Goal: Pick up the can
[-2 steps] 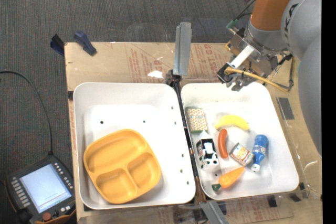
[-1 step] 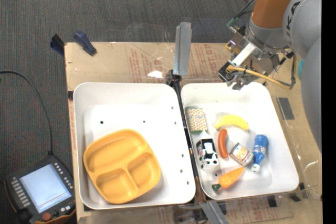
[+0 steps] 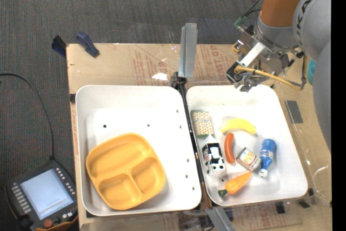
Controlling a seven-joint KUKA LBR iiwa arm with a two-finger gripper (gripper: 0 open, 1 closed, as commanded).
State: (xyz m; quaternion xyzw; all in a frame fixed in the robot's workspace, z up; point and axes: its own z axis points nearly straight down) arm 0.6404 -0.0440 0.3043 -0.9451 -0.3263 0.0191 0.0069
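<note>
The gripper (image 3: 243, 79) is seen above the right bin's (image 3: 292, 181) far rim; whether anything is grasped cannot be told. The can (image 3: 248, 159) (red-labelled, tilted) is found well apart, between sausage (image 3: 230, 147) and blue bottle (image 3: 266, 157).

Single fixed camera, high above the desk (image 3: 124, 62), tilted down at a slant. Takes in both white bins (image 3: 86, 100) side by side, arm (image 3: 303, 2) entering from frame right.
</note>
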